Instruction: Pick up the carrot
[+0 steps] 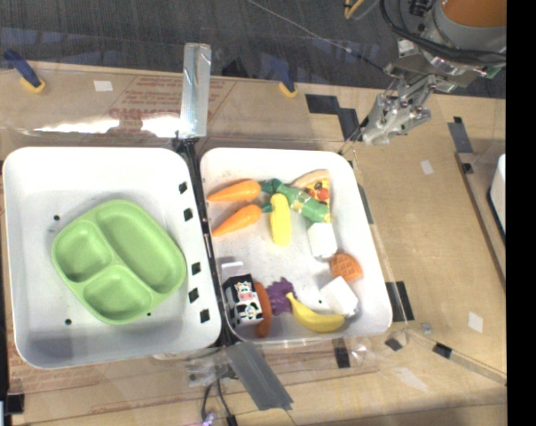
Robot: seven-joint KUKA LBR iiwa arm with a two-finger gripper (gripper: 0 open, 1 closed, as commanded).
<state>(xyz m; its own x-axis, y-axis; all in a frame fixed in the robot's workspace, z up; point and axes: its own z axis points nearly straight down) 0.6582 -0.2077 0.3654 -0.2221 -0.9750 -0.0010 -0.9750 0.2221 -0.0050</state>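
Observation:
Two orange carrots lie in the right bin [366, 238], near its left wall. One carrot [235, 190] lies higher, with its green top pointing right. The other carrot [238, 218] lies just below it, slanted. My gripper [388, 124] hangs above the bench past the bin's upper right corner, well away from both carrots, with nothing held between its fingers.
The right bin also holds a yellow corn cob [280, 219], a pizza slice [314, 187], a white block [322, 240], a banana [316, 316], purple grapes [279, 292] and a small carton [241, 295]. A green divided plate [117, 260] sits in the left bin [19, 202].

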